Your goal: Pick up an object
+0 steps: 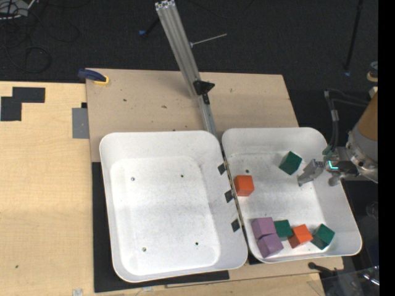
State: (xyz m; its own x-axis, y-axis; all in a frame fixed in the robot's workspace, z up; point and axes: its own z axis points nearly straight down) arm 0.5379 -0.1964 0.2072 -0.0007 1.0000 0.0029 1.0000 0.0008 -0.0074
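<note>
The gripper point(320, 171) sits over the right rim of the right bin point(271, 137), reaching in from the right, and its grey fingers point(307, 176) point leftward toward the bin's inside; they are small and partly blurred, so I cannot tell whether they are spread or pressed together, though nothing shows between them. A small teal light glows on the gripper body just behind them. Nearest the fingertips, just to their upper left, a dark green block point(291, 163) lies tilted on the bin floor, close to the fingers but seemingly apart from them. Farther left, near the divide between the bins, an orange-red cube point(244, 185) rests alone. Along the bin's near edge a cluster lies together: two purple blocks point(266, 236), one just behind the other, a small green block point(283, 229) beside them, an orange block point(301, 234) touching or nearly touching it, and another green block point(323, 235) in the near right corner. The left bin point(123, 147) lies beside the right one, their rims meeting at three black clips. A slanted aluminium rail point(182, 51) rises from behind the bins toward the upper middle. The wooden bench top point(142, 100) bears a blue-and-yellow clamp point(94, 76) at its far left corner.
</note>
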